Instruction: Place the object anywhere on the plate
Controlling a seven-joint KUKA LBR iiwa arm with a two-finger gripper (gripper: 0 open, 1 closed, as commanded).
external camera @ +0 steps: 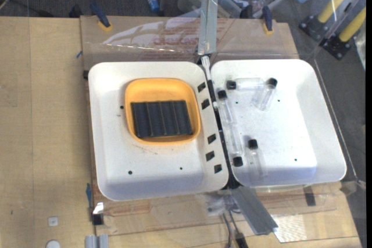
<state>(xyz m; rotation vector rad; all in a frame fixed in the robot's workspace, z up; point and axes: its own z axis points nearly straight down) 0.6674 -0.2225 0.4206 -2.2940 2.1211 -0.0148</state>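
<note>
Left bin [110, 171] holding orange plate [135, 90] with black ridged block [161, 119]; right bin [302, 142] holding clear black-capped vials [264, 93].

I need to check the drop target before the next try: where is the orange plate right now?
In the camera view, the orange plate lies in the left white bin, near its middle, with a dark ribbed block resting on it.

I am watching through the fixed camera above the bench, and from here I am not able to tell the arm's pose, the wrist's angle or the gripper's state.
</note>
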